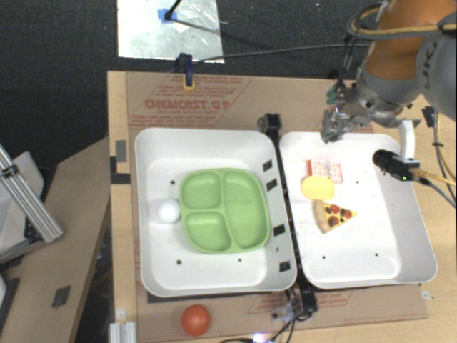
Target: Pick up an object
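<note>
The right bin (400,249) holds a red-and-white packet (325,169), a yellow oval piece (318,188) just below it, and a toy pizza slice (333,216) nearer the front. My gripper (333,130) hangs over the bin's back-left corner, a little above and behind the packet, with nothing seen between its fingers. The left bin (153,156) holds a green divided plate (223,210) and a white ball (168,211) at the plate's left side.
An orange ball (195,319) lies on the bench in front of the left bin. A black clamp (270,123) sits between the bins at the back. A black part with a green light (393,164) juts over the right bin's back right.
</note>
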`<state>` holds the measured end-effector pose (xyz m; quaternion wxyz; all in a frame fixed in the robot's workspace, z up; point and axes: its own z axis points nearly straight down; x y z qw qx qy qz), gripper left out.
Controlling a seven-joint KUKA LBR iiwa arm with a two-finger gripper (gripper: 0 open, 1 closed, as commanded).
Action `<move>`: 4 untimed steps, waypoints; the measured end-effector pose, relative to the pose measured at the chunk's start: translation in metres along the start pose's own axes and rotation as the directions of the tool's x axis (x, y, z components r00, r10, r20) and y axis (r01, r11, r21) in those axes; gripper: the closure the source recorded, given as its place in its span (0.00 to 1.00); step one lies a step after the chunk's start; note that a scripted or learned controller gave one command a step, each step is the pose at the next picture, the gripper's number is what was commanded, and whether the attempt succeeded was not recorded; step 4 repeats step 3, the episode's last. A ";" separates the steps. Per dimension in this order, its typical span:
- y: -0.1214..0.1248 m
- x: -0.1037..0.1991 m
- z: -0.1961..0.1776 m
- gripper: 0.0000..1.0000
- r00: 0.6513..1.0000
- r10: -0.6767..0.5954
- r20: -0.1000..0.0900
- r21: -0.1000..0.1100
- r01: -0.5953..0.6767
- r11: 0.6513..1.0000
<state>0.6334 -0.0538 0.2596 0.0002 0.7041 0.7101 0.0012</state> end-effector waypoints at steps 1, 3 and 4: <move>-0.016 0.056 0.000 1.00 1.000 -0.001 -0.001 0.002 0.001 1.000; -0.025 0.164 0.011 1.00 1.000 -0.001 -0.001 0.002 0.001 1.000; -0.025 0.164 0.011 1.00 1.000 -0.001 -0.001 0.002 0.001 1.000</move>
